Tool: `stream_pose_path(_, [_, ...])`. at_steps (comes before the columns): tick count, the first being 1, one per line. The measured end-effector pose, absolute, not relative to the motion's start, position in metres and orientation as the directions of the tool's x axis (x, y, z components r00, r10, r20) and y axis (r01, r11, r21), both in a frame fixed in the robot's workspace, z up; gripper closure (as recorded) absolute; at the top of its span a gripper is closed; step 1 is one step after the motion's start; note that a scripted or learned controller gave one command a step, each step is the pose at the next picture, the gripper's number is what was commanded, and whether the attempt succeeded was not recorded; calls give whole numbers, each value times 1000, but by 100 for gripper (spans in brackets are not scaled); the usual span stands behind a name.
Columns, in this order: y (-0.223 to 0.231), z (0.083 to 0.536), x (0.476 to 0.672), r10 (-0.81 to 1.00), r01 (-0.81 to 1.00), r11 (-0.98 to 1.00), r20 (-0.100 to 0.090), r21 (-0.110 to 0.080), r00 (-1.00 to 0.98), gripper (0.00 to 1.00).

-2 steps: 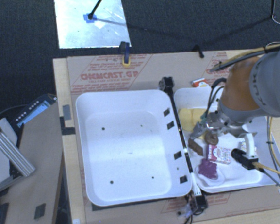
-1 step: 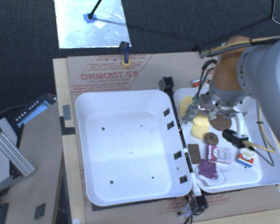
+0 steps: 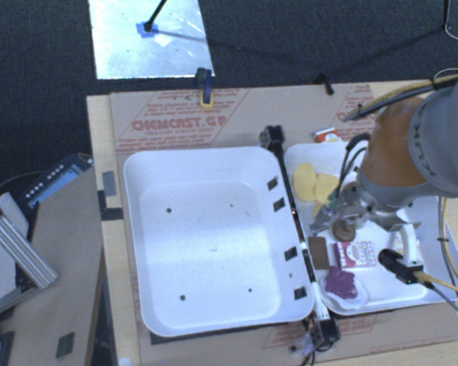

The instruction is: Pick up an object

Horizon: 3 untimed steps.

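My gripper [image 3: 340, 218] reaches down into the right bin [image 3: 442, 291], over its left middle. Two pale yellow pieces [image 3: 315, 183] lie just behind it. A brown flat block [image 3: 319, 252] lies in front of it on the left, and a white packet with red print [image 3: 359, 253] lies directly in front. A purple bunch of grapes [image 3: 341, 284] rests at the bin's near left corner. A small brown round shape [image 3: 344, 229] sits right under the gripper, and whether it is held is hidden.
The left bin [image 3: 210, 236] stands beside the right one, with black clips along the shared wall [image 3: 289, 213]. A red and white item [image 3: 327, 135] lies at the right bin's far edge. The grey arm with its orange band [image 3: 405, 151] covers the right bin's far right.
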<state>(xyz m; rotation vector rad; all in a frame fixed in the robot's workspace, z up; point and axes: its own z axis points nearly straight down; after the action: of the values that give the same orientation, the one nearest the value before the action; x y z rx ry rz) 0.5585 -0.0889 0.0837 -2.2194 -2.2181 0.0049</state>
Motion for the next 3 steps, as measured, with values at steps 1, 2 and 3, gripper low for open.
stream_pose_path(1, [-88, 87, 588, 1000, 1000, 4, -1, 4, -4, 0])
stream_pose_path(2, [-88, 97, 588, 1000, 1000, 4, 0, 4, -4, 100])
stream_pose_path(3, [-57, 317, 628, 1000, 1000, 8, -2, 22, -8, 100])
